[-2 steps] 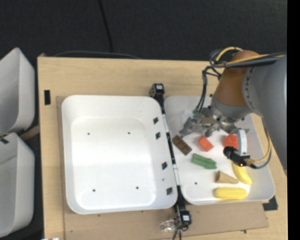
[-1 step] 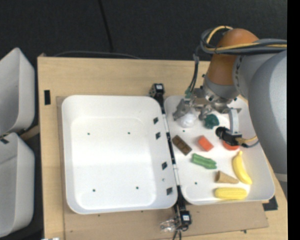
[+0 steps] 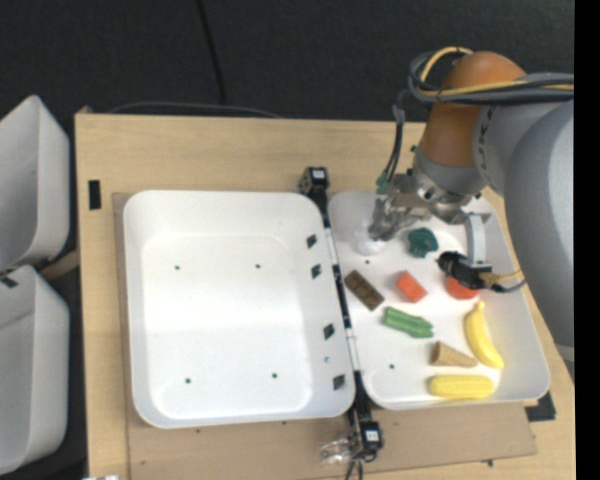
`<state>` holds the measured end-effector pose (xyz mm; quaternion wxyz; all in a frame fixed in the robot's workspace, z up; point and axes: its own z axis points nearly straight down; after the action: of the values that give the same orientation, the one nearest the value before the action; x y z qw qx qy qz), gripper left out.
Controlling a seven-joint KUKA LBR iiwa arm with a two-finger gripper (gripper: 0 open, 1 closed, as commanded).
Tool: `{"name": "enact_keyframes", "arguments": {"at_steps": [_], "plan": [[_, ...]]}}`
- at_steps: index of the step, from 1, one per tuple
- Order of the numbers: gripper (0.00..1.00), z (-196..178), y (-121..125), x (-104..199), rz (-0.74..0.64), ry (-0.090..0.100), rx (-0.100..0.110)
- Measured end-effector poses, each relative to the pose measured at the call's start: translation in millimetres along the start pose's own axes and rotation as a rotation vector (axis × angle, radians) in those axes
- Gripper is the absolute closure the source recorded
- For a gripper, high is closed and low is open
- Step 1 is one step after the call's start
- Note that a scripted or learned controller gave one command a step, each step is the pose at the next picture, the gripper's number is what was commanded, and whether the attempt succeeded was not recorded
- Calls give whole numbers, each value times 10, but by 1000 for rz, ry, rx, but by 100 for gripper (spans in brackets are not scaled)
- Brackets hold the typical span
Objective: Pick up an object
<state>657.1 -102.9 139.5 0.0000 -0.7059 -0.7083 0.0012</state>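
On the wooden bench point(image 3: 100, 298) seen from the overhead camera sat two shallow white bins side by side, the left bin point(image 3: 230, 303) holding nothing that could be made out and the right bin point(image 3: 510, 368) carrying all the small objects. Near the divider in the right bin lay a brown block point(image 3: 363, 289), with an orange piece point(image 3: 411, 287) just beside it toward the middle and a green pickle-shaped piece point(image 3: 408, 322) nearer the front. A teal lump point(image 3: 421, 239) sat toward the far side, a red piece point(image 3: 462, 288) lay half under a black fitting, and along the right wall stood a yellow banana point(image 3: 482, 336). At the front were a tan wedge point(image 3: 451, 354) and a yellow oblong piece point(image 3: 462, 385), close together. The grey arm came in from the right with its orange band above the wrist, and its gripper point(image 3: 383, 223) hung low over the far left corner of the right bin, just beside the teal lump. Whether its jaws were parted or closed could not be told, since the wrist hid them, and nothing showed between them. The arm's bulk covered the bin's far right corner.
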Motion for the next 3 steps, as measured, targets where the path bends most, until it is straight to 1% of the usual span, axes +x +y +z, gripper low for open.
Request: {"name": "enact_keyframes", "arguments": {"at_steps": [1, 2, 3], "plan": [[100, 222, -278, -315, 6, -2, -4], [100, -1881, -395, -326, 0, -3, -22], [100, -2243, 179, -279, -2, -1, -12]]}}
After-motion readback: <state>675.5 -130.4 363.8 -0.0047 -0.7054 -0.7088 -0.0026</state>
